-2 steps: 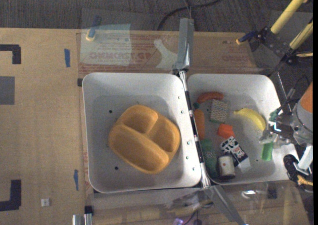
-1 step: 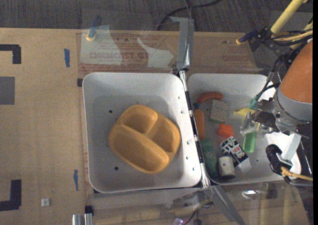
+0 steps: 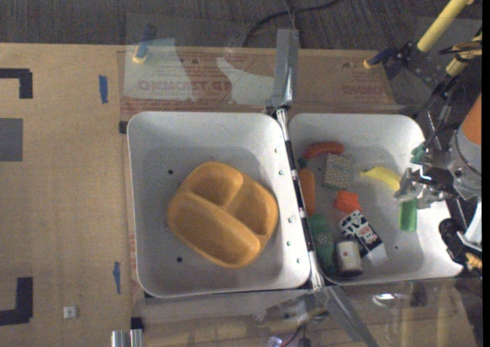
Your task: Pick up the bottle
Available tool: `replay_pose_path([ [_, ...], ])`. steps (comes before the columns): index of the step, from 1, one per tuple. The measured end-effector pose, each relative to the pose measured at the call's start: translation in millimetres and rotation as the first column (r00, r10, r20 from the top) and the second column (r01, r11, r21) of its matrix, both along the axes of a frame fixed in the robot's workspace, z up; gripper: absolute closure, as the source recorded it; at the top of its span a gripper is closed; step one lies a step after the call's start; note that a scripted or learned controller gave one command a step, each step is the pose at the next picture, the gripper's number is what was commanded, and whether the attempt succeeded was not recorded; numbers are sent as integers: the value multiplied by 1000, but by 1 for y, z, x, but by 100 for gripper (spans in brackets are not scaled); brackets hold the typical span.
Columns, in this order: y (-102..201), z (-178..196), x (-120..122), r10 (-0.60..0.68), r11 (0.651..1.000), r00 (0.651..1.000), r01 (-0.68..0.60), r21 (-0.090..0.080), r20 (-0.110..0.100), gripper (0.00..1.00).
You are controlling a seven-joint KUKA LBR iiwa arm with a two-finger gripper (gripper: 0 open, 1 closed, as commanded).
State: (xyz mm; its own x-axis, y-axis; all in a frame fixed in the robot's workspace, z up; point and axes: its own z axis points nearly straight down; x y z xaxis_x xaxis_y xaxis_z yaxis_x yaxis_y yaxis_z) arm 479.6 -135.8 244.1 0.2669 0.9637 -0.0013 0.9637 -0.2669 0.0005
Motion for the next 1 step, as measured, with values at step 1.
replay_pose_path([
  [1, 1, 31, 0, -190, 982, 982, 190, 0, 0, 100],
])
